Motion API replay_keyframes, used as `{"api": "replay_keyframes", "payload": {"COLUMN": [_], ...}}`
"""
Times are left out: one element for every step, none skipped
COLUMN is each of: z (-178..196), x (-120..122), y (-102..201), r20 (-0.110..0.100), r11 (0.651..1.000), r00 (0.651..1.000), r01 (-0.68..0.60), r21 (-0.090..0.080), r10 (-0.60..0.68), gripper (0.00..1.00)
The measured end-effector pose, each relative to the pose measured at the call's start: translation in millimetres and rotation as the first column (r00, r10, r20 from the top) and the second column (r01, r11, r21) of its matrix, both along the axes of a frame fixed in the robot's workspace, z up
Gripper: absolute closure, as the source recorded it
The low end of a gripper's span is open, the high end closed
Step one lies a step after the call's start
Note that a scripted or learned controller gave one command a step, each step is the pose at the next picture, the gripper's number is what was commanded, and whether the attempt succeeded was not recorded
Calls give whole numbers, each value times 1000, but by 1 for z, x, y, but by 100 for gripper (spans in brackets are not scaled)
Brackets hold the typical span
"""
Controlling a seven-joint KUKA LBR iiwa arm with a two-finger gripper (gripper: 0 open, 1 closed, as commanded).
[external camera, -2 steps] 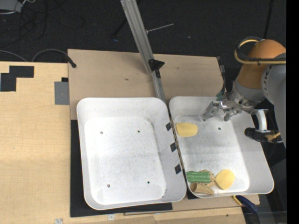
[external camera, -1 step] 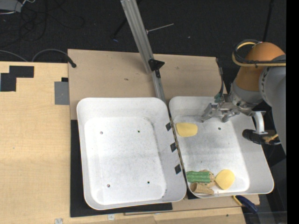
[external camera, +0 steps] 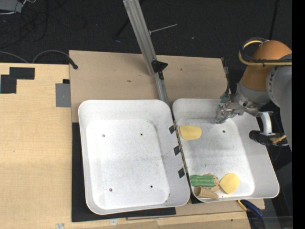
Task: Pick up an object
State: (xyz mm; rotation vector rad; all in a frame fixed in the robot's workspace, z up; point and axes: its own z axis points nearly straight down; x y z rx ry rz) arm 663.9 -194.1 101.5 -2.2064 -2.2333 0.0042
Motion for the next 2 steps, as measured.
{"api": "replay_keyframes", "payload": {"z": [44,89], "x": [-4,-8], "y": [-4,-7], "r20": [6,7], "r11": [1000,1000], "r00": [1000,1000], "r01": [12,17], "r21": [-1,-1], "r10": [-12,-17], "gripper": [100,100]}}
